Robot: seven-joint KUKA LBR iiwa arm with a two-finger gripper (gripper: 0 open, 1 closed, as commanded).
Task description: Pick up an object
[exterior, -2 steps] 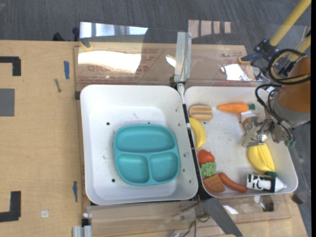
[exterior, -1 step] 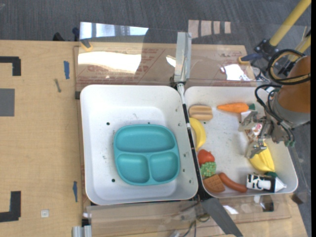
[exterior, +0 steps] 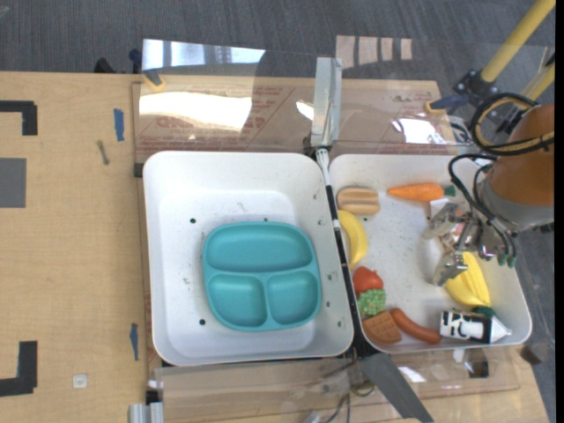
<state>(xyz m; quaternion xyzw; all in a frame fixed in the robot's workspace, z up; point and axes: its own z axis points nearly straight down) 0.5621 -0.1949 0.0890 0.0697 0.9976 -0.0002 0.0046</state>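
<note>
My gripper (exterior: pixel 449 247) hangs low over the right side of the right bin (exterior: pixel 414 170), reaching in from the right. Just below it and touching its lower edge lies a yellow toy (exterior: pixel 470 284). An orange carrot (exterior: pixel 414 192) sits up and to its left. A hot dog bun (exterior: pixel 357 200) and a yellow banana (exterior: pixel 353 236) lie along the bin's left wall. A red toy (exterior: pixel 367 280), a green broccoli (exterior: pixel 373 301), a brown waffle piece (exterior: pixel 382 327) and a red sausage (exterior: pixel 414 326) cluster at the front. A black and white bottle (exterior: pixel 469 326) lies at the front right.
The left bin (exterior: pixel 167 236) holds a teal divided plate (exterior: pixel 261 273). A metal divider post (exterior: pixel 325 104) stands behind the seam between the bins. Black cables (exterior: pixel 493 122) and a yellow pole (exterior: pixel 524 29) are at the top right.
</note>
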